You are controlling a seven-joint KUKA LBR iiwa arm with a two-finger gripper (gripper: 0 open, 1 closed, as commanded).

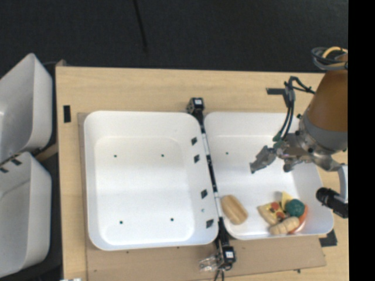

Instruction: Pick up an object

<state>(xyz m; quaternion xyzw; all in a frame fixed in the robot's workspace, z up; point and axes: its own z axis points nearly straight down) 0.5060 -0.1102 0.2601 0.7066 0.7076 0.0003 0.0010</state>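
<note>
While the arm reaches in from the right edge of the surface [135,89], its pincer [262,159] hangs over the middle of the right bin [246,127], clamped on nothing visible; whether its tips stand apart or together cannot be told at this size.

The candidate objects lie toward the near edge of that bin. A tan oblong object [234,209] rests by the bin's near left corner, just beside the divider, its long axis running slantwise from the divider toward the near rim. A cluster of small items [285,211], among them a green ball [294,206], sits by the near right corner, pieces touching one another.

Judgement: both targets lie nearer the surface's front edge than the pincer. The oblong stands isolated, so it offers the cleaner grasp, across its short width. The left bin [140,180] carries no candidates.
</note>
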